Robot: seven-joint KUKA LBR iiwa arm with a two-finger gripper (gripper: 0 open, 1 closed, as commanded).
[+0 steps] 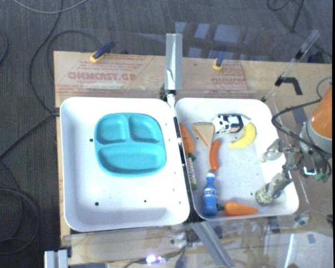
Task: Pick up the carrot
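Observation:
The carrot (pixel 241 209), orange with a small green top, lies flat near the front wall of the right bin (pixel 279 119). Two more orange carrot-like pieces are in that bin: one in the middle (pixel 214 155) and one along the left wall (pixel 186 139). My gripper (pixel 272 171) reaches in from the right and hovers over the right side of the bin, up and to the right of the front carrot. Its two fingers stand apart, one (pixel 271 151) farther back and one (pixel 272 188) nearer the front, with nothing between them.
A blue bottle (pixel 210 193) lies just left of the front carrot. A yellow banana (pixel 244 136), a black-and-white toy (pixel 229 123) and a tan wedge (pixel 204 133) sit at the back. The left bin (pixel 78 194) holds a blue divided plate (pixel 131 144).

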